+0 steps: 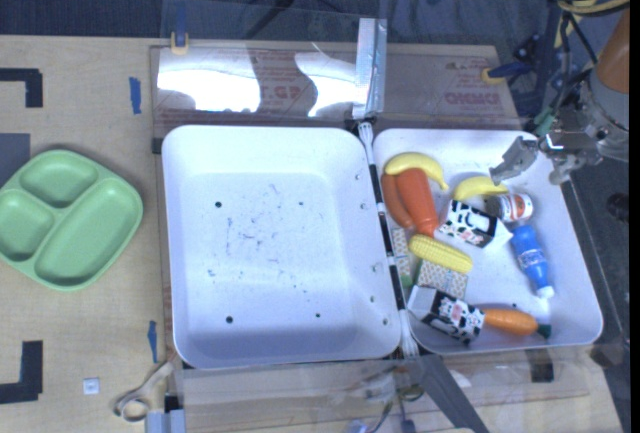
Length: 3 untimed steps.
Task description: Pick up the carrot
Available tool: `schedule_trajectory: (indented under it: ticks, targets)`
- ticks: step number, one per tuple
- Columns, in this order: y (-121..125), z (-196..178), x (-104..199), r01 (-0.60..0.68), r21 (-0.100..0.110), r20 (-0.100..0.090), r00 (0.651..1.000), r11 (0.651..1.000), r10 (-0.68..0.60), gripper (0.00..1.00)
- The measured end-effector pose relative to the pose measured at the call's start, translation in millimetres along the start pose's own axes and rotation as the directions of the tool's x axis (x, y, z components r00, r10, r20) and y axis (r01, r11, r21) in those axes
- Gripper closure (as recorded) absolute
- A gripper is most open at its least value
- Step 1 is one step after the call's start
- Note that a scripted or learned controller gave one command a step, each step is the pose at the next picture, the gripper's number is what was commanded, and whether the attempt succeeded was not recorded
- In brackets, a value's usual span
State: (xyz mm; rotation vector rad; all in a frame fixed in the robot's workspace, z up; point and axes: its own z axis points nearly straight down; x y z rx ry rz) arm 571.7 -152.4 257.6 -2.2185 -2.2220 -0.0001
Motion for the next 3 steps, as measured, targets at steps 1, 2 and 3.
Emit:
schedule_trajectory:
  ticks: [1,2,3]
  targets:
    - [19.6,12.3,40.4,0.065,0.000,0.000,0.998,0.998,-0.065,0.00]
    - [-8.4,-36.4,42.5,-0.199,-0.004,0.001,0.980,0.980,0.199,0.00]
    - [-4.4,117.5,62.0,-0.629,0.003,0.001,0.778,0.778,0.629,0.00]
